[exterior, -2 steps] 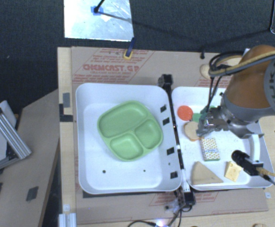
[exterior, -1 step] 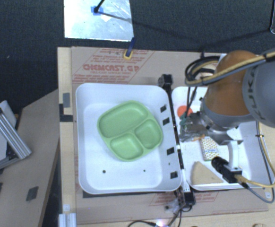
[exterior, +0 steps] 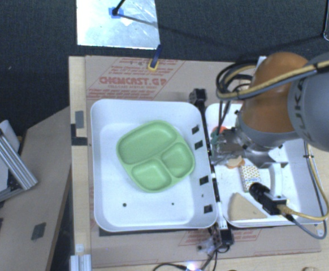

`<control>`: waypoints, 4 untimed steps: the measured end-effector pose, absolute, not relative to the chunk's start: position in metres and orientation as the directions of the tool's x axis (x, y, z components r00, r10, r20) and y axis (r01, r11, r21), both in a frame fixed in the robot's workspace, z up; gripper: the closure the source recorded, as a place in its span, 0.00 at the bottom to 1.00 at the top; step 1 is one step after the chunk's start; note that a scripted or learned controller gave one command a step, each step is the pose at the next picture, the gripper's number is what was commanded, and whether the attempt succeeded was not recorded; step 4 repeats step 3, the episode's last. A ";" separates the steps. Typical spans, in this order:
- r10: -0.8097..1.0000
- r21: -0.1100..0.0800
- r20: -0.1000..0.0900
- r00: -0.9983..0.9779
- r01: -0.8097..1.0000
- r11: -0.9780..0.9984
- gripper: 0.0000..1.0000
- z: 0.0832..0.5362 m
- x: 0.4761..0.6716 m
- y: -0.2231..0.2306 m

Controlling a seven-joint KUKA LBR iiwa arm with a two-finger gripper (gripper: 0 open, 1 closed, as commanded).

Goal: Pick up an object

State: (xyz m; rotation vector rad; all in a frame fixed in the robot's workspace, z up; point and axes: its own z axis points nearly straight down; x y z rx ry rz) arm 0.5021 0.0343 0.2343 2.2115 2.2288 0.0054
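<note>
- We see a green plate [exterior: 156,156] with three sections lying in the left bin [exterior: 105,151].
- Our gripper [exterior: 228,147] hangs low over the right bin [exterior: 300,168], beside small objects [exterior: 241,171]; we cannot tell its opening or hold.

Grey arm [exterior: 317,112] reaching from right, orange band, tool [exterior: 224,145] lowered

We see a pale green divided plate [exterior: 155,156], two white bins [exterior: 111,208], an orange-banded grey arm [exterior: 300,106], red lettering on the tan worktop [exterior: 133,81].
</note>
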 end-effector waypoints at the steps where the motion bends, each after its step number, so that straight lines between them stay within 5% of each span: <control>1: 1.000 0.001 0.000 -0.005 1.000 0.005 1.00 0.234 0.494 0.035; 4: 1.000 0.002 0.000 -0.001 1.000 0.001 1.00 0.228 0.489 0.031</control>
